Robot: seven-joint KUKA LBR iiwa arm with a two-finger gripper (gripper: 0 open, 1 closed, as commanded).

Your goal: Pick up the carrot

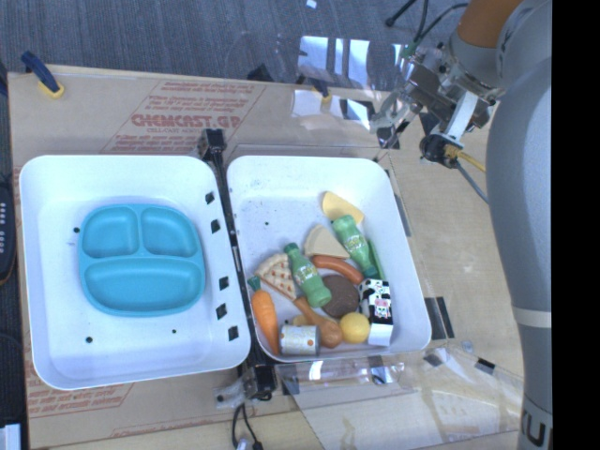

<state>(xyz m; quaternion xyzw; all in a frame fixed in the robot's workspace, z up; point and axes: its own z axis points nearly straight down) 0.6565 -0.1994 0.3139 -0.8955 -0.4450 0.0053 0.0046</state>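
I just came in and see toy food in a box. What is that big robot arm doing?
The arm is supposed to pick up the carrot, but it has not got it yet. Its end effector is up past the far corner of the right bin, away from the food. The carrot lies at the near left side of that bin, next to a pizza slice and a can. The left bin has a blue plate in it.

Smooth, seemingly plastic carrot [265,319] in a glossy white bin [281,181].
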